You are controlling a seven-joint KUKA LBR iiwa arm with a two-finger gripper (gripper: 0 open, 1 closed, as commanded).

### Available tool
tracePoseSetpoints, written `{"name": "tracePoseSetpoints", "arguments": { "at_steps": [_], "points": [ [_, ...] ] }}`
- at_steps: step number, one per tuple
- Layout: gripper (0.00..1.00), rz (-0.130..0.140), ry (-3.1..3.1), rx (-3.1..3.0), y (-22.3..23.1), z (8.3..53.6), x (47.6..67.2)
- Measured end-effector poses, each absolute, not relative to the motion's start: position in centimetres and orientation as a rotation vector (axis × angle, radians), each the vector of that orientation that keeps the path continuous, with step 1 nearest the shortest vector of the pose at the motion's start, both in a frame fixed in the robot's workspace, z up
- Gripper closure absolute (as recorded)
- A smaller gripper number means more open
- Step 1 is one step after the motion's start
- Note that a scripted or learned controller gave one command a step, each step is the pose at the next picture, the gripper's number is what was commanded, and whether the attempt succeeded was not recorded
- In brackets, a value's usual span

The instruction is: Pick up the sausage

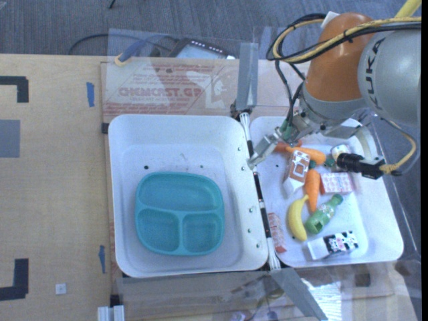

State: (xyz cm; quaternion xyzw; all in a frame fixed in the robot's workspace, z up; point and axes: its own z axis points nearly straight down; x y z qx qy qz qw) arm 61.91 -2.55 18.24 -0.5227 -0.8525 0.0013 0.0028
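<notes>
The arm [348, 59] is reached in over the far end of the right bin [391, 246], with the gripper [271, 144] hung low near the wall shared with the left bin [120, 199]. Whether the gripper is wide or narrow cannot be told from this slant; nothing is seen held in it.

The sausage [309, 155] is taken to be the orange-brown stick at the far end of the right bin, though it could be confused with the carrot [312, 186] just below it. It is lain flat, just beside the gripper on the side away from the shared wall, and its near end is almost under the wrist. Its long axis is run across the bin, from the shared wall toward the outer wall, tilted slightly toward the near edge. A small packet [298, 168] is set against its near side.

A short shift away from the shared wall is judged to be needed, with the grip closed across the sausage's short width. The packet and carrot are crowded close, so a wrong catch is a risk. The banana [296, 219] and the plate [179, 212] are left well apart.
</notes>
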Motion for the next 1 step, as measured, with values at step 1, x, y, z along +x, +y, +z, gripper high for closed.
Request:
{"name": "tracePoseSetpoints", "arguments": {
  "at_steps": [1],
  "points": [
    [0.00, 0.003, -2.358, -2.075, -1.77, 24.12, 60.03]
  ]
}}
